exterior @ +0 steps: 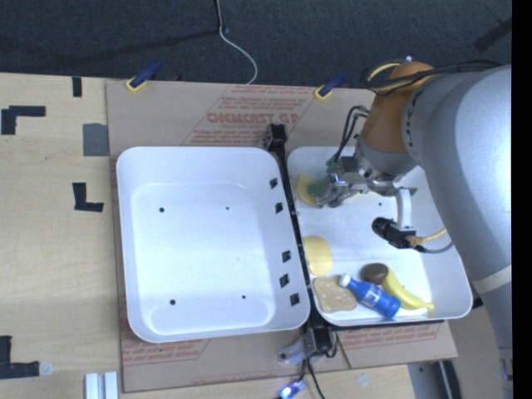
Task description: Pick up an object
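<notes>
- Green-yellow object [309, 190] sits at the far left of the right bin [440, 260], hard against the divider, and looks the likeliest target.
- Gripper [337, 191] is down right beside it; the object lies at nine o'clock from the tip, touching or nearly so.
- Whether the pincer is apart or together cannot be told from this angle, and nothing shows clamped in it.
- The object looks rounded, smooth and soft-edged, with no clear long axis; part of it is hidden by the gripper.
- At six o'clock from it, a pale yellow ball [317, 253], matte, by the same wall.
- Down at five o'clock, the near cluster: a flat tan sponge [334, 296], a glossy blue bottle [371, 297] lying slantwise, a dark brown disc [375, 273], and a curved banana [405, 294].
- Left bin [199, 239] lies at nine o'clock, smooth white plastic.
- My call: a short shift toward nine o'clock is what the grab hangs on.
</notes>
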